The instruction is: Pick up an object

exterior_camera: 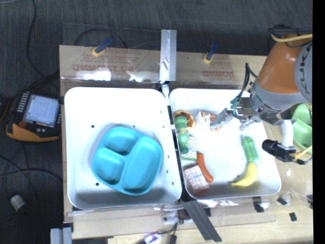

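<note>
The arm (284, 70) reaches in over the right bin (226, 98), w/ the gripper (234, 117) near that bin's back edge, about mid-width. Nothing sits between its fingers that can be made out; whether they're wide or narrow can't be told from this angle.

Step in hand looks like the approach: no object picked yet. Candidates all lie in the right bin: a banana (246, 176) near the front right corner, a green pickle-shaped item (249, 149) just behind it, an orange sausage-like piece (203, 168) and a wrapped snack (195, 179) by the front left, plus small food items along the left wall. Next move prob. calls for choosing one, lining up above it and descending; the banana and green item lie well apart from the clutter, so easier.

Left bin (81, 103) holds a blue divided tray (128, 158). Both bins rest on a wooden bench (76, 60); dark carpet around, w/ a handheld pendant (35, 117) on the floor off the bench's left edge.
</note>
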Available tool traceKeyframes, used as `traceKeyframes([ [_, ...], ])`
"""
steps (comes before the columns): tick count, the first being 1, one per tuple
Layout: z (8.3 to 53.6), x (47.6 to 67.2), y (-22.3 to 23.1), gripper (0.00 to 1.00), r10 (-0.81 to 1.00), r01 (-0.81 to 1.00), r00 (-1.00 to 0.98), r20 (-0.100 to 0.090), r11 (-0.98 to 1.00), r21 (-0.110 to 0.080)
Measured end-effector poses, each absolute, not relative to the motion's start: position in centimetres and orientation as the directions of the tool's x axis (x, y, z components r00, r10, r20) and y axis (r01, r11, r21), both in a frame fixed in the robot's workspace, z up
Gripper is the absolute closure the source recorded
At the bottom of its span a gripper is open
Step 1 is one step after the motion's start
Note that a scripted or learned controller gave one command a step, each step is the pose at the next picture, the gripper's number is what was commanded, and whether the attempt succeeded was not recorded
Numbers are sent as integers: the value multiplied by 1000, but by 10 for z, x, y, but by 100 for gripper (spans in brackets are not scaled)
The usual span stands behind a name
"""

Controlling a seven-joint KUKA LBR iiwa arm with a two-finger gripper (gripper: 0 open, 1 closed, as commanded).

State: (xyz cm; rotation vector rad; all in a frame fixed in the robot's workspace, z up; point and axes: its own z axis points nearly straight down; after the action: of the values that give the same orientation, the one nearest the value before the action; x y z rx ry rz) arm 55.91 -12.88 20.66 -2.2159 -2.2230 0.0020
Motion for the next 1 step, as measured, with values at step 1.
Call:
traceKeyframes([
  [1, 140, 642, -171, 0, 970, 970, -245, -3, 245, -2],
])
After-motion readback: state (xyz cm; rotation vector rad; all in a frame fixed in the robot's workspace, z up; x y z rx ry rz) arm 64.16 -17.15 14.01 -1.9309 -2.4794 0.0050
